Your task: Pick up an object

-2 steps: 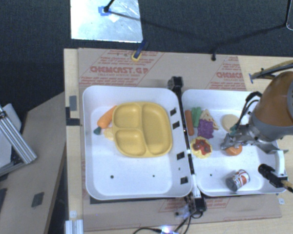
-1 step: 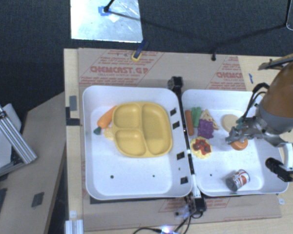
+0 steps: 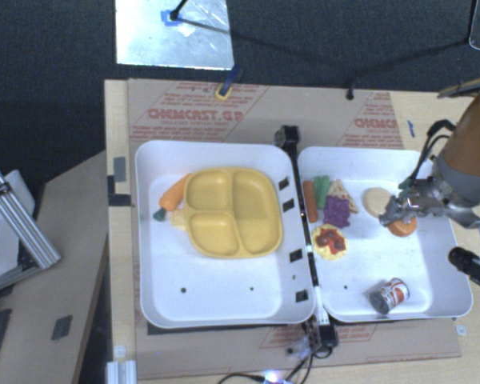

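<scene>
Can (image 3: 390,295) lies on side near front wall of right bin (image 3: 456,242), long axis slanting. Gripper (image 3: 396,213) hovers farther back, directly over orange round object (image 3: 403,227); bun (image 3: 375,201) just left. Whether fingers apart or together: cannot tell.

The arm (image 3: 474,154) is cut off by the right edge. The gripper (image 3: 397,211) covers the top of an orange object (image 3: 403,228), so its shape cannot be told. The yellow tray (image 3: 228,212) hides part of the carrot (image 3: 174,193). The can's (image 3: 390,295) label is too small to read.
</scene>
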Robot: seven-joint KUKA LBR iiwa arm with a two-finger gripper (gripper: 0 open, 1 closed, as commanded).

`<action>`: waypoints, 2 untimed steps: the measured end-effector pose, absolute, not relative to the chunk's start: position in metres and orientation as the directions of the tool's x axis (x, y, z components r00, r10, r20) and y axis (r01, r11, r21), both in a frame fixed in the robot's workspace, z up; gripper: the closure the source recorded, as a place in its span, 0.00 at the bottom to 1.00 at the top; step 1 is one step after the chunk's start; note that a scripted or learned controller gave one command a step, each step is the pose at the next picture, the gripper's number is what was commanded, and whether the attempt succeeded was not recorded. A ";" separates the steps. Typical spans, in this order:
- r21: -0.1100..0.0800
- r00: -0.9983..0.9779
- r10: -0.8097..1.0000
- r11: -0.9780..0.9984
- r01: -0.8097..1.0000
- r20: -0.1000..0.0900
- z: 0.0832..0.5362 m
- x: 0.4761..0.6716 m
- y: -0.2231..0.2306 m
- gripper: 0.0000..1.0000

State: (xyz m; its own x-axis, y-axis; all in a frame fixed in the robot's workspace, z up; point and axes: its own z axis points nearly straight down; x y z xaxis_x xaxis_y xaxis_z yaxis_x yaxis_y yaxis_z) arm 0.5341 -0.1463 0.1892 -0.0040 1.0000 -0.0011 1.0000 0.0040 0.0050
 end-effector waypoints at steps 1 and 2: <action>0.006 -0.004 1.000 0.004 1.000 -0.001 0.227 0.536 -0.147 1.00; 0.005 -0.009 1.000 0.009 1.000 0.001 0.235 0.567 -0.107 1.00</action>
State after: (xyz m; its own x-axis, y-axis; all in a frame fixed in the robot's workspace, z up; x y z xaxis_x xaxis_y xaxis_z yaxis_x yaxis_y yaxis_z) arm 0.5672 -0.1071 0.2350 -0.0093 1.0000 0.0006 0.9999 0.0093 0.0046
